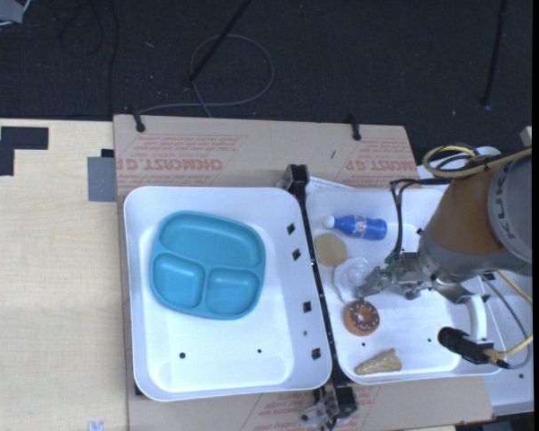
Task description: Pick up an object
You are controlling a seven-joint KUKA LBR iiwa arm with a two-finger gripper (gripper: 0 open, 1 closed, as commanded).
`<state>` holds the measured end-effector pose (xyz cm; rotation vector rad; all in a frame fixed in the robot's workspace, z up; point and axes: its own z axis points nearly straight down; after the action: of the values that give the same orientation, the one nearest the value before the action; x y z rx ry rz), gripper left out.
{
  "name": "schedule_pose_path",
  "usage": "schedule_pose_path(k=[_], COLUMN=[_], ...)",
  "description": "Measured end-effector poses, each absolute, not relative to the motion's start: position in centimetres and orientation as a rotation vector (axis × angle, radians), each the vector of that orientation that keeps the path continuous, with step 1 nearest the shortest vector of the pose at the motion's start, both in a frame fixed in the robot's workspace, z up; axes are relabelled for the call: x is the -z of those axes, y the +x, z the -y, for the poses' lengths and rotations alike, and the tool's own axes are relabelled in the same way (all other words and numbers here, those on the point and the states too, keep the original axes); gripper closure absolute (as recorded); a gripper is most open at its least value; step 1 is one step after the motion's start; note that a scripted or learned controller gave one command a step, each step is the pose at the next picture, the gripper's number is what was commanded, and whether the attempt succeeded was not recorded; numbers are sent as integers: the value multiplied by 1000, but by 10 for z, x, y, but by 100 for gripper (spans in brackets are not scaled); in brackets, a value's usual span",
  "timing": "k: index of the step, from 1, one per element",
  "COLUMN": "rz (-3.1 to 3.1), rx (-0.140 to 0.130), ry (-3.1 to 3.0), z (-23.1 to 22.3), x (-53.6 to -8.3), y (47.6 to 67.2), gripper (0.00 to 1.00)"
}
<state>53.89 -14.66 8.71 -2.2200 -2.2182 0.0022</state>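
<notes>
Reaching into right bin (431, 359): gripper (370, 283) near middle, over clear cup (350, 277); finger state cannot be told. Doughnut (362, 317) just beside, toward near edge. Advice: descend straight, centre on one item, avoid nudging neighbours.

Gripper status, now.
Gripper: down in the right bin, beside a clear object and above the donut; open or shut cannot be told, and nothing is seen held.
</notes>
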Motion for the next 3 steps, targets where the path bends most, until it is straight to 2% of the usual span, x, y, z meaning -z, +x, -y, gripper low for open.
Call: schedule_pose_path(k=[1, 2, 3], rz=[2214, 2224, 2224], rx=[0, 2, 2], ry=[-2224, -2222, -2223], z=[148, 151, 158], x=[-99, -162, -216], y=[539, 540, 548], gripper=[100, 100, 100])
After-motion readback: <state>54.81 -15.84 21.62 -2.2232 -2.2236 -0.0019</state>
